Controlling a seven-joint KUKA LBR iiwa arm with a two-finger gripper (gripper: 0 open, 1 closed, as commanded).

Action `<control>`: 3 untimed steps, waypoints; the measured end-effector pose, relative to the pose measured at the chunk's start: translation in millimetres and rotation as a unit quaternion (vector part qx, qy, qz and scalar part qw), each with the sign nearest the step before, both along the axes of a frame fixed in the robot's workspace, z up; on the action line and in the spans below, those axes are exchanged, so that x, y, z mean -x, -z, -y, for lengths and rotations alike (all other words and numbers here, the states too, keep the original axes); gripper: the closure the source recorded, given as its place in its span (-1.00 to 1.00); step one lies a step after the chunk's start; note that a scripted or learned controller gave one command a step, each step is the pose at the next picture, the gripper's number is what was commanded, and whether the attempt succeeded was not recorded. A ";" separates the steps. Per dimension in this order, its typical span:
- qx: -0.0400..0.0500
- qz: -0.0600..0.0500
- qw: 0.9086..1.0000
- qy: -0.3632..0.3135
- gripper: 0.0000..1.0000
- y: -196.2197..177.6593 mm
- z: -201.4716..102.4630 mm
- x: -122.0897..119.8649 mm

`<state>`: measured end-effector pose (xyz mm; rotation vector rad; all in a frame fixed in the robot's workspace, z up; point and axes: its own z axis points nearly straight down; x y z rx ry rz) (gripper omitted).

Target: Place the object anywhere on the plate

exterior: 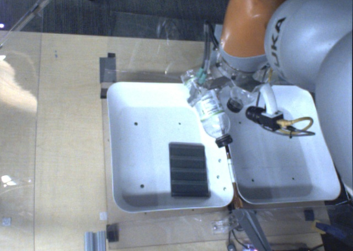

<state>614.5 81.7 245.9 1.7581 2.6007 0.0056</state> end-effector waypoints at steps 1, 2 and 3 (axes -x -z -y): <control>0.000 0.002 1.000 -0.003 1.00 -10.1 -1.2 -0.8; 0.000 0.000 1.000 -0.029 1.00 -21.1 -76.8 -27.8; 0.000 -0.001 1.000 -0.003 1.00 23.6 5.3 -54.2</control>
